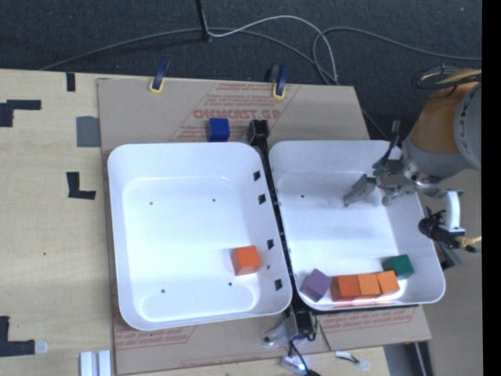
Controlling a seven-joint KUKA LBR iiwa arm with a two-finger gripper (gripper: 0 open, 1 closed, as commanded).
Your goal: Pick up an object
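The gripper [374, 191] hangs over the upper right part of the right bin [329, 159], its two grey fingers [358, 192] spread apart with nothing between them. One finger points left and down toward the bin floor; the other lies nearer the wrist. The arm [446, 128], grey with an orange band, enters from the right edge, above the bin's far right corner.

Along the near wall of the right bin lies a row of blocks. From left to right: a purple block [315, 284], two orange blocks [345, 287] [368, 285] touching each other, a lighter orange block [387, 282] touching them, and a green block [400, 266] just behind the row's right end. All lie well apart from the gripper.

The left bin [125, 171] holds one orange cube [246, 260], near its lower right corner.

Both bins rest on a cardboard sheet [235, 108]. A blue block [218, 128] sits on the sheet behind the left bin. A black clamp strip [272, 210] runs between the two bins. Two blue-and-yellow clips [160, 77] [279, 82] hold the sheet's far edge. Cables [258, 26] trail across the dark floor beyond.
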